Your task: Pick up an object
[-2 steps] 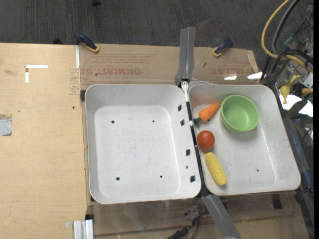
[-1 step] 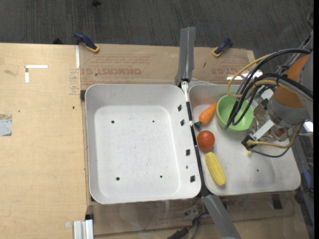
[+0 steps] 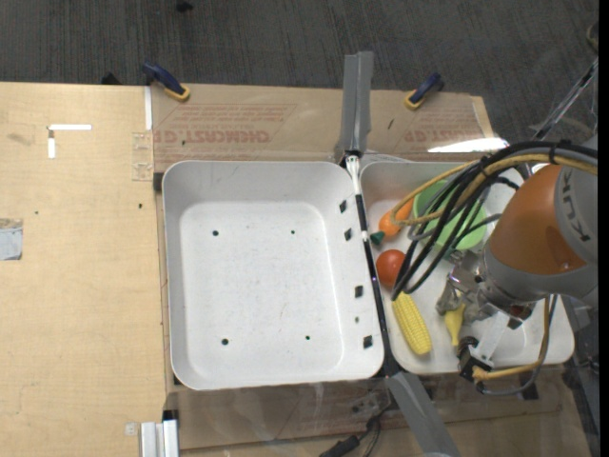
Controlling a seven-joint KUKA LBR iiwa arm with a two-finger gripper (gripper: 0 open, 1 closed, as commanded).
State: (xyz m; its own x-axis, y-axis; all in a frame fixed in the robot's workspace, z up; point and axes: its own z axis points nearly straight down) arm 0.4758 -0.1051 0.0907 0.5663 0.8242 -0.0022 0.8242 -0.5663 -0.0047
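- Corn cob (image 3: 412, 323) lies flat in the right bin (image 3: 379, 190), at the front by the bin's left wall, long axis running roughly front to back.
- Small yellow item (image 3: 453, 327) sits just right of the cob, close to it. Too small to name.
- Gripper (image 3: 460, 301) is down inside the right bin, right above that yellow item and just beside the cob. Can't tell whether it's wide, narrow or gripping anything, since it's seen from above and partly hidden by the wrist.
- Red tomato (image 3: 389, 266) is just behind the cob, also by the left wall.
- Orange piece (image 3: 391, 223) is behind the tomato, slightly apart from it.
- Green item (image 3: 455, 201) is at the back of the right bin, partly covered by the black and yellow cables (image 3: 428, 241) that loop across the bin.
- Arm (image 3: 538, 227) comes in from the right, orange band over the bin's right half.
- Left bin (image 3: 173, 255) touches the right bin along their shared edge.
- Both bins rest on a cardboard sheet (image 3: 238, 131) held by two clamps (image 3: 167, 82) at the back edge.
- Wooden bench top (image 3: 67, 284) extends to the left.
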